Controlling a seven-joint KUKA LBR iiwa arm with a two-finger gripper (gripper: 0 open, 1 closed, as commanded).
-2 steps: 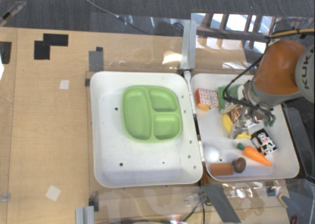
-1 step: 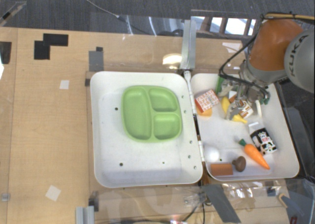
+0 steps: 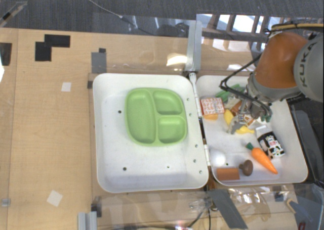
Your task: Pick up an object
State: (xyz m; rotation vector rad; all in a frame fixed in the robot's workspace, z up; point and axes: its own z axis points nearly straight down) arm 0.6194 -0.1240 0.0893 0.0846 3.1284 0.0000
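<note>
Gripper [image 3: 241,121] lowered into right bin [image 3: 296,173], above yellow piece [image 3: 229,117] just right of red-patterned box [image 3: 211,106]. Grip state cannot be told; clutter blurs view. Descent best kept vertical, centred on piece, box avoided.

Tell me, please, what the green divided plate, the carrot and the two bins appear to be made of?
The green divided plate looks like moulded plastic: one even matte colour, soft rounded compartment edges. The carrot seems a plastic toy, judging by its uniform bright orange and smooth surface, though it could be rubber. The left bin and right bin look like smooth white plastic or coated sheet with rounded corners; which one is unclear.
</note>
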